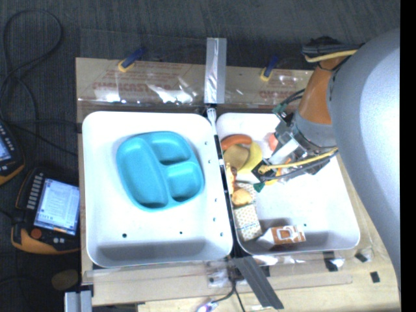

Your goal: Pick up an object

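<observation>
Bins, two of them, shallow and white, sat side by side on the brown table (89, 77). The left bin (97, 194) held one light blue plastic tray (159, 169), moulded into three compartments and lying near the bin's middle. The right bin (325, 213) held the loose things, and six could be counted. Five crowded along its left wall. One orange-red rounded piece (235, 140) lay at the far end, with one yellow lumpy piece (246, 155) touching it. One small pale piece (244, 177), too blurred to name, came next. Then came one tan round piece (240, 197) and one pale patterned packet (247, 225), just beside it toward the near wall. One orange-and-white packet (286, 234) lay apart from the rest, near the bin's front wall.

One grey arm with an orange band (317, 103) reached in from the right over the right bin. Its jaws hung just beside the yellow lumpy piece, above the crowded row. Whether they were released, clenched or grasping anything could not be told.

On the table's far edge sat two blue-and-yellow clamps, the left clamp (132, 58) and the right clamp (270, 70), with one strip of silver tape (216, 70) between them. One handheld device with a lit screen (55, 203) lay on the dark floor left of the table.
</observation>
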You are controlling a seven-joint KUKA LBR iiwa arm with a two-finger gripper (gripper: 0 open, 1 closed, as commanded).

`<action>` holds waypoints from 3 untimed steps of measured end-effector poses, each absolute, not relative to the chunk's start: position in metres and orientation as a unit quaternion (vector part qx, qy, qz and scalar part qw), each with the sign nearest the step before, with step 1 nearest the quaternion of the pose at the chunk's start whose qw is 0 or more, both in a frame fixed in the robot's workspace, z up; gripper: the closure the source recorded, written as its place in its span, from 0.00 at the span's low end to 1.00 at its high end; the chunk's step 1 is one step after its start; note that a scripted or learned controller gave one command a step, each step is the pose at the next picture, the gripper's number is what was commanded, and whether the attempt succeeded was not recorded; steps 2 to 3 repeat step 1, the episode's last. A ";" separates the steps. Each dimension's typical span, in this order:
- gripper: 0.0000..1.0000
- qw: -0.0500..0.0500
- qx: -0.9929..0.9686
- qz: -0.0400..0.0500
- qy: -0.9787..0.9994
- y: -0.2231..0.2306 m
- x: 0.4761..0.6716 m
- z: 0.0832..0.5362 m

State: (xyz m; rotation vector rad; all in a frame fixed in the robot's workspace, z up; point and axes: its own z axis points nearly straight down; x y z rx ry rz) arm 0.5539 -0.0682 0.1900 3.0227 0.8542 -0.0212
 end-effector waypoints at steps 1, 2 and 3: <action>1.00 -0.001 0.951 -0.004 0.311 -0.018 0.512 0.182; 1.00 -0.001 0.951 -0.004 0.311 -0.018 0.512 0.182; 1.00 -0.001 0.951 -0.004 0.311 -0.018 0.512 0.182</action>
